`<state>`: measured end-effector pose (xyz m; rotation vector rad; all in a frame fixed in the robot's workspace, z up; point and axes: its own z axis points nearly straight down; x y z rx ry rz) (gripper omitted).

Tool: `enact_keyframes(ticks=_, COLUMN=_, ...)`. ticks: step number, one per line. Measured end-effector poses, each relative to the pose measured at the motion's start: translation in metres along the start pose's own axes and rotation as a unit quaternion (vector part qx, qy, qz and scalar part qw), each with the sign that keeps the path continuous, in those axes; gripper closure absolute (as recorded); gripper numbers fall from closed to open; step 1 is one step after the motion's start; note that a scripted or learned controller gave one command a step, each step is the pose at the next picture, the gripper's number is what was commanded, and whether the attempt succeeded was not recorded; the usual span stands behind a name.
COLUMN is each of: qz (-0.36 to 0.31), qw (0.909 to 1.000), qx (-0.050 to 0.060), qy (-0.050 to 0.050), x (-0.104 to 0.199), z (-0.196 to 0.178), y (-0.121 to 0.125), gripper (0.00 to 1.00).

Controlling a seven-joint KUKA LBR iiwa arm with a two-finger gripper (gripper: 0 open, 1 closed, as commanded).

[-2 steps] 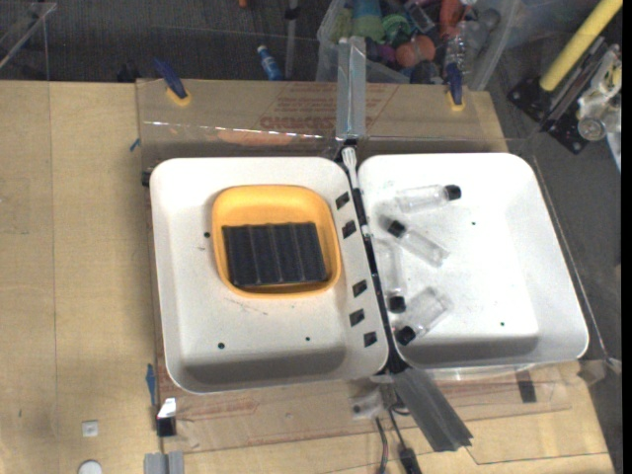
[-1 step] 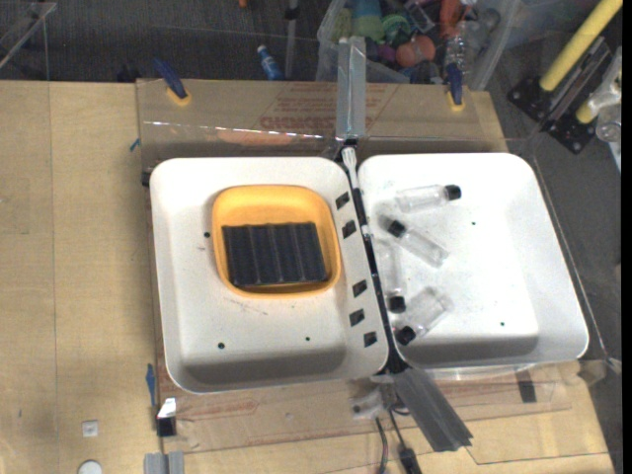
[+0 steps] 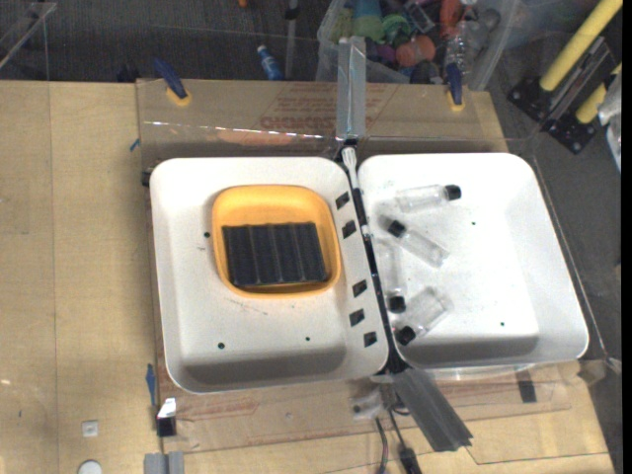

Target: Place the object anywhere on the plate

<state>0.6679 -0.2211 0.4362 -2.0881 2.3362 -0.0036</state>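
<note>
You see two shallow white plastic bins (image 3: 252,358), smooth with a soft shine, sitting on a pale matt wooden bench (image 3: 69,265). The rounded orange plastic plate (image 3: 272,203) looks glossy, and its dark ribbed insert (image 3: 274,255) looks matt. The small clear plastic bottles with black caps (image 3: 420,197) look see-through and shiny.

Reddish print shows on the clear sheet (image 3: 316,102) behind the bins, too blurred to read.
</note>
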Motion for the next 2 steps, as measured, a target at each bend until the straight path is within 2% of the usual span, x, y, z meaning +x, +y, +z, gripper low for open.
enact_keyframes(ticks=1, qz=-0.199, qw=0.9800, qx=-0.001, qy=0.000, x=0.0002, z=0.0006, y=0.0001, gripper=1.00)
enact_keyframes(ticks=2, qz=-0.327, qw=0.9449, qx=-0.002, qy=-0.001, x=-0.0085, z=0.0008, y=0.0009, gripper=1.00)
